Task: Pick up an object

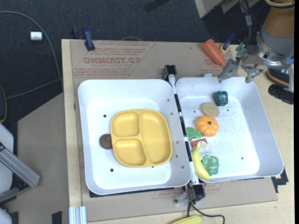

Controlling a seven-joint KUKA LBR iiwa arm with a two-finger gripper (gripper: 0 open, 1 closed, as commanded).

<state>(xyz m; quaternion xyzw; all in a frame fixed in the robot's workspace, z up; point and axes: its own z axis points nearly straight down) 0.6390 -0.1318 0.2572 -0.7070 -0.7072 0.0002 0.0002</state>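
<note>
My gripper (239, 72) hangs over the back rim of the right bin (261, 129), open, with nothing between its spread fingers. Just in front of it and slightly left lies a dark green object (220, 97). Below that sit a beige lump (210, 109) and a small orange pumpkin (207, 126). Near the bin's front left corner lie a banana (200, 163), a green leafy piece (211, 164) and a small red and white item (199, 142).
The left bin (93, 106) holds a yellow divided plate (140, 137) with a brown round piece (105, 141) at its left side. An orange carrot-like object (213, 52) lies on the cardboard behind the right bin. A black clip (169, 71) sits between the bins.
</note>
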